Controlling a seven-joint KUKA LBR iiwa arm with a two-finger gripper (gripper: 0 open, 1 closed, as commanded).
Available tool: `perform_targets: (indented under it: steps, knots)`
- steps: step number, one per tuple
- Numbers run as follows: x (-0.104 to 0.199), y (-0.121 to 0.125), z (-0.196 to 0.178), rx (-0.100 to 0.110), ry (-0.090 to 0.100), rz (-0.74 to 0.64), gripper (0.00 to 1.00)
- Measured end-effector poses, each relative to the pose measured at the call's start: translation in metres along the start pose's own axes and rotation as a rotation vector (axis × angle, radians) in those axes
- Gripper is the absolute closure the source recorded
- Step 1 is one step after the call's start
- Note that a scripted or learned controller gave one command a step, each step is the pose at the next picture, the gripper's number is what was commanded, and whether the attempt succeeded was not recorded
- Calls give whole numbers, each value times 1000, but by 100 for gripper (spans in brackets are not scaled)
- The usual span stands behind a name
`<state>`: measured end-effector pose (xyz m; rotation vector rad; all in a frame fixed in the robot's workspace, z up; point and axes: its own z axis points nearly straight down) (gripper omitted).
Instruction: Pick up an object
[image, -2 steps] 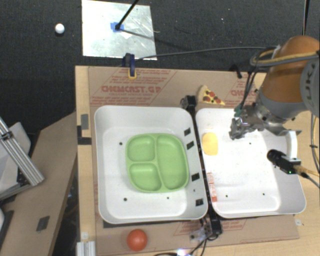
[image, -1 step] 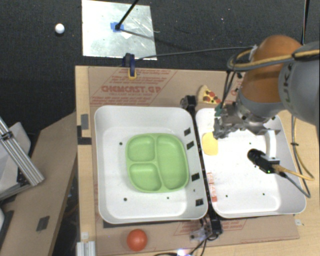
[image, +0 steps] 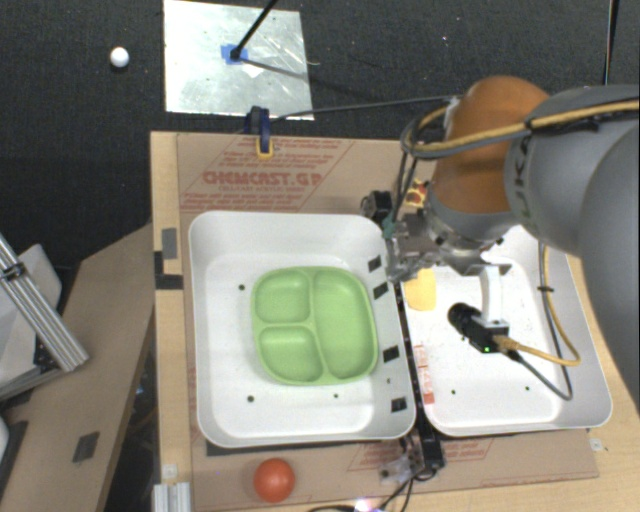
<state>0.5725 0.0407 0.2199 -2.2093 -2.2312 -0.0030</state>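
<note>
Gripper (image: 412, 262) at the grey arm's end hangs over the right white bin's (image: 560, 400) left edge, just above a small yellow block (image: 421, 291); we cannot tell its state. We see a green three-compartment plastic tray (image: 313, 325) in the left white bin (image: 220, 300).

Single fixed camera above the bench, looking down at a slant. Left bin (image: 215, 330) seen whole, near centre of frame; right bin (image: 560, 390) partly covered by the grey arm (image: 560, 170) reaching in from the right. Moderately close, with bench edges and dark floor around.
</note>
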Motion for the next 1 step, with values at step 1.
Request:
perform_targets:
  steps: [1]
  knots:
    - [53, -1, 8, 0, -1, 0, 100]
